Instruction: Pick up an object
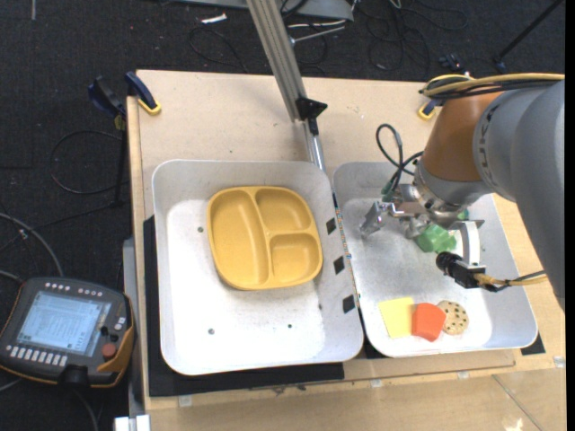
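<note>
Green object [438,238] sits in the right bin [503,330], partly tucked beneath the wrist, and that looks like the target. The pincer [422,224] is right down on it, low over the bin floor, though whether it's clenched or released I cannot tell from here. Nearer the front edge lie a yellow block [394,317], an orange piece [429,321] and a cookie [454,316], bunched together. The left bin [180,330] holds a yellow divided plate [265,237]. This reads as the grasp attempt; next comes a firm close and straight lift.
</note>
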Action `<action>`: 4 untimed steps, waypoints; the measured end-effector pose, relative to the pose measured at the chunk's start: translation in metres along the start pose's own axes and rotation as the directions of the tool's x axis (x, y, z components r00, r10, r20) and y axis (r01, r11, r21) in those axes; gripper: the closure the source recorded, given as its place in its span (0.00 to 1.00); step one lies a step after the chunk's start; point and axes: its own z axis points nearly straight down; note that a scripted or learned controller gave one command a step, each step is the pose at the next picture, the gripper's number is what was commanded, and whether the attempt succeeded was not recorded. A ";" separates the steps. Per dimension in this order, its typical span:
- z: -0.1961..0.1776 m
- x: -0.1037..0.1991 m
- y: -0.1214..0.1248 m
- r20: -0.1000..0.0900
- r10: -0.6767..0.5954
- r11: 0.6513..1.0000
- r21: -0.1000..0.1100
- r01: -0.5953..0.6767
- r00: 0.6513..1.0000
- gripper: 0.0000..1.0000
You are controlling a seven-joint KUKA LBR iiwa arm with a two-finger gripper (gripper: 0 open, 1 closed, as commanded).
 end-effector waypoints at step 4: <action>-0.120 0.056 -0.021 -0.003 -0.009 1.000 -0.002 0.009 1.000 1.00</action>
